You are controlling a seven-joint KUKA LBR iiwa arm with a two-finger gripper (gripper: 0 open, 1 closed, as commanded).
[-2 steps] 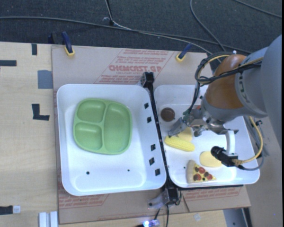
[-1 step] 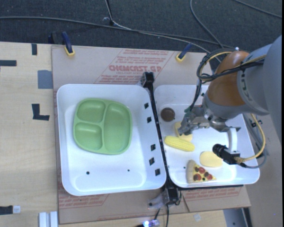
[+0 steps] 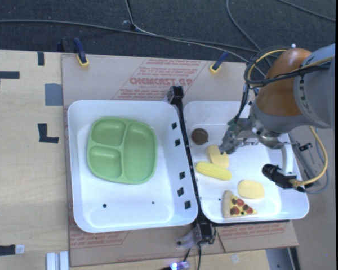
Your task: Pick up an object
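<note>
The right bin holds a brown round piece at its back left, a pale yellow chunk, a corn cob, a yellow oval piece and a pizza slice near the front. My gripper hangs low over this bin, its tip just right of the brown piece and right above the pale yellow chunk. Nothing shows between its fingers.
The left bin holds a green sectioned plate. A black divider runs between the bins. Cables and a black fitting hang off the arm over the right bin's right side.
</note>
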